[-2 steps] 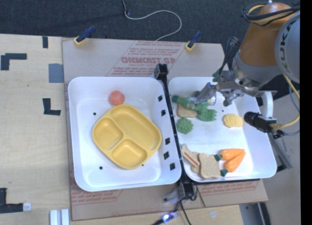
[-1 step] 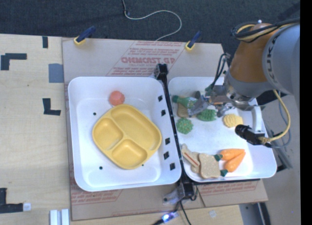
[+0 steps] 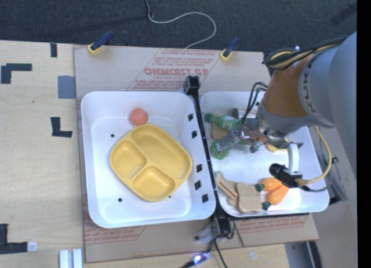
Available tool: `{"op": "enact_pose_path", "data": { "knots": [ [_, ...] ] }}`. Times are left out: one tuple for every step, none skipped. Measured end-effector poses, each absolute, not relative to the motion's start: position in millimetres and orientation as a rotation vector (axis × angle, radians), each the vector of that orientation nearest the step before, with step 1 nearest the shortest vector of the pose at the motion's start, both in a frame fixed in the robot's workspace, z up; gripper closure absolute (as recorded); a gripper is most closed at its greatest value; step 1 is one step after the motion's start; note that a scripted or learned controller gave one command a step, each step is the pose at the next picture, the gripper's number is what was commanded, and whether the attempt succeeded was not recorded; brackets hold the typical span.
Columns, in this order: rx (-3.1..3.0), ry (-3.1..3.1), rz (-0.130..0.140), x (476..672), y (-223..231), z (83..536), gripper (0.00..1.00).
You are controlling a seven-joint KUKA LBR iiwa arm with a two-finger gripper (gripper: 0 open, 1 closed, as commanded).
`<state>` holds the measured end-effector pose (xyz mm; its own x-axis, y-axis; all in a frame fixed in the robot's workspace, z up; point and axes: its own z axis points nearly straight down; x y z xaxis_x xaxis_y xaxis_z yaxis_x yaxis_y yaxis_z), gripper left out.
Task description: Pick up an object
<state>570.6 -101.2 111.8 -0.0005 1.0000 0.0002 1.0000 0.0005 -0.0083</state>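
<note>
Seen from above, a wooden desk [image 3: 35,162] fills the left of the frame, marked with a few dark tape pieces. A cardboard sheet [image 3: 168,69] with red print lies on it, held at its upper edge by two blue-and-yellow clamps [image 3: 99,42], and carries two shallow white bins side by side.

The left bin [image 3: 95,203], at centre-left of the frame, holds a yellow divided tray [image 3: 151,161] lying flat and turned at a slant, with three compartments. Just above the tray's upper left corner sits a small round pinkish-orange ball [image 3: 138,116], close to the tray.

The right bin [image 3: 307,206], at centre-right, holds the clutter of candidate objects. In its upper left part lie a green bottle-like item [image 3: 223,122] and, below it, a pale green-and-white piece [image 3: 219,149]. Along the lower edge lie a striped strip like bacon [image 3: 227,188], a tan slice of toy bread [image 3: 249,197], and to their right an orange carrot [image 3: 275,191] with a green end.

The grey arm [image 3: 324,87], with its orange band, reaches in from the right edge of the frame, over the right bin. Its gripper [image 3: 235,140] hangs low at the bin's upper left, close to the green items. Whether the jaws are wide, narrow or holding anything cannot be told, as the parts there are small and tangled with cables.
</note>
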Motion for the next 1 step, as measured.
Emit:
{"op": "enact_pose_path", "data": {
  "knots": [
    [-2.218, -2.222, 0.004, 570.3, -100.2, 83.2, 0.0]
  ]
}}
